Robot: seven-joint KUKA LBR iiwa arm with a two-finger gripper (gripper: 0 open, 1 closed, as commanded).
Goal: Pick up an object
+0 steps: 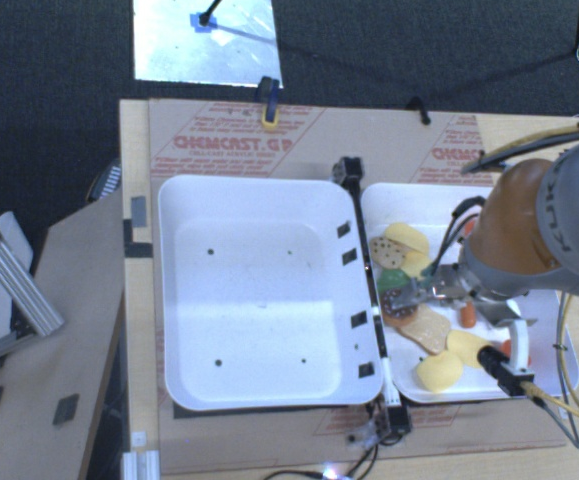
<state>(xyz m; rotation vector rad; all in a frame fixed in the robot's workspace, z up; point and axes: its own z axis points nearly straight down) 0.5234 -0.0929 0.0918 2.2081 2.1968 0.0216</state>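
Observation:
The right bin (pixel 439 196) holds a pile of toy foods. A pale yellow piece (pixel 409 237) and a speckled brown cookie (pixel 388 255) lie at its left. Below them sit a green item (pixel 395 277), a reddish-brown piece (pixel 400 316), a tan bread slice (pixel 430 332) and two yellow lumps (pixel 440 371) (pixel 466 345). My gripper (pixel 419 291) reaches in from the right, low over the pile, right beside the green item and the reddish-brown piece. The arm's wrist hides part of the bin. I see nothing lifted clear of the pile.
The left bin (pixel 259 288) stands directly beside the right one, with a black-clipped divider (pixel 361 268) between them. Small orange pieces (pixel 467 316) lie under the wrist. A cardboard sheet (pixel 229 138) lies under both bins.

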